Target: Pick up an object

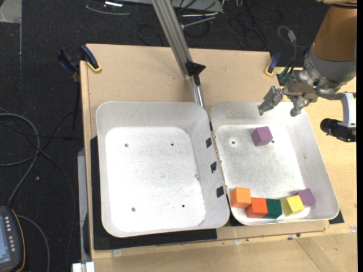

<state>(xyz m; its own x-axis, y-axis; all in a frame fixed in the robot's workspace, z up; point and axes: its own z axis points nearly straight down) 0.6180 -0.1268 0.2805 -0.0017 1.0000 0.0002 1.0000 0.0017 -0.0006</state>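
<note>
My pincer (283, 100) hangs spread and empty above the right white shallow bin (317, 169), where the lone purple cube (261, 135) lies just below it, so the pick remains undone.

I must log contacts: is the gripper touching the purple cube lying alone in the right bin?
Apart. The camera view shows the open gripper above the bin's far rim, white bin floor visible between it and the purple cube.
</note>
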